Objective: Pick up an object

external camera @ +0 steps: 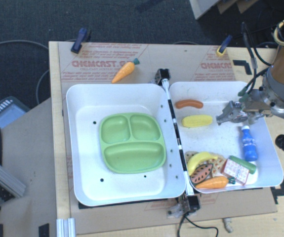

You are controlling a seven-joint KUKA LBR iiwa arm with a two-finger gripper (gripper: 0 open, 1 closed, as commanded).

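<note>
The right bin (275,174) holds a reddish sausage (188,103), a yellow oblong piece (197,121) and a blue bottle (249,143). Piled at its near side are a banana (201,159), a carrot (212,183) and a small red-and-white packet with a green stick (238,168). My gripper (224,113) hangs over the right bin's far half, just right of the yellow piece and above the bottle's cap end. It looks open, with nothing between its fingers.
A green divided plate (133,142) lies in the left bin (77,132). A toy carrot (123,71) rests on the bench behind that bin. Blue clamps (79,40) sit at the bench's far edge. A black-edged divider (174,127) separates the two bins.
</note>
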